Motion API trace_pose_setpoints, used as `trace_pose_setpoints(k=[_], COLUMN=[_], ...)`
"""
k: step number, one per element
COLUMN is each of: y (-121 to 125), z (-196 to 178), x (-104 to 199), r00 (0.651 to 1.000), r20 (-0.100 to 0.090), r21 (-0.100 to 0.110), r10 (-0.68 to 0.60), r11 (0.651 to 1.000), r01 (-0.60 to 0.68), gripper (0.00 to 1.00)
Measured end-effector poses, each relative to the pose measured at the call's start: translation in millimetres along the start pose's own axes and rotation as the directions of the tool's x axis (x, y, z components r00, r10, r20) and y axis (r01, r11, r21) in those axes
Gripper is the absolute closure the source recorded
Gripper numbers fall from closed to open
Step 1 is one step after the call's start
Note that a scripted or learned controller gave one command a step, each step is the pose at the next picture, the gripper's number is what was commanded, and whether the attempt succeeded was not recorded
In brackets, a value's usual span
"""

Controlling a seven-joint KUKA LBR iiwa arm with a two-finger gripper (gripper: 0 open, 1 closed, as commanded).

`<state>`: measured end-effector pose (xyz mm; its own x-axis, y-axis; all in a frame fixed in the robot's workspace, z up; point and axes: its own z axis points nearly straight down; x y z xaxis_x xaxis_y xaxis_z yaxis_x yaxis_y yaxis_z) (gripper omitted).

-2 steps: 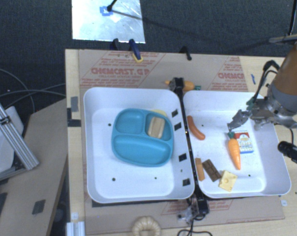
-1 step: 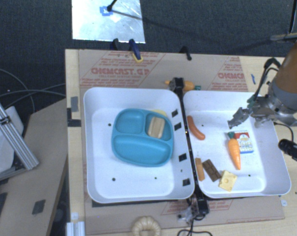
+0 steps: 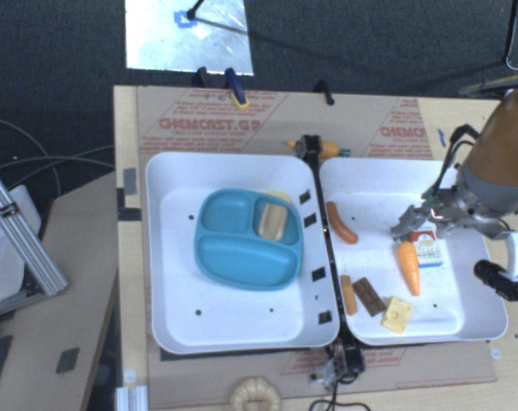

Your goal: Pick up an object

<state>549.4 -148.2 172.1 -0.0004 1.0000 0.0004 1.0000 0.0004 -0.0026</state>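
Cheese wedge (image 3: pixel 397 315) lies below the end effector (image 3: pixel 415 223) — grip state unclear — poised above the carrot (image 3: pixel 409 268), descent next.

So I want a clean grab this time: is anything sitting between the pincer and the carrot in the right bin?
Nothing visible does. The pincer hangs just above the carrot's top end. A small red, white and blue packet lies right beside the carrot on its right, close enough to be caught too.
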Motion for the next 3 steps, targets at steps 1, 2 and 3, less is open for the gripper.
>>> trace_pose_setpoints(k=[1, 2, 3], y=[9, 11, 14], z=[48, 84, 70], x=[-2, -5, -8], r00=[1.0, 1.0, 1.0], r20=[0.0, 0.008, 0.013], r21=[0.0, -0.011, -0.023], r10=[-0.001, 0.002, 0.004], r11=[1.0, 1.0, 1.0], r01=[0.001, -0.002, -0.003], gripper=[0.0, 0.0, 1.0])
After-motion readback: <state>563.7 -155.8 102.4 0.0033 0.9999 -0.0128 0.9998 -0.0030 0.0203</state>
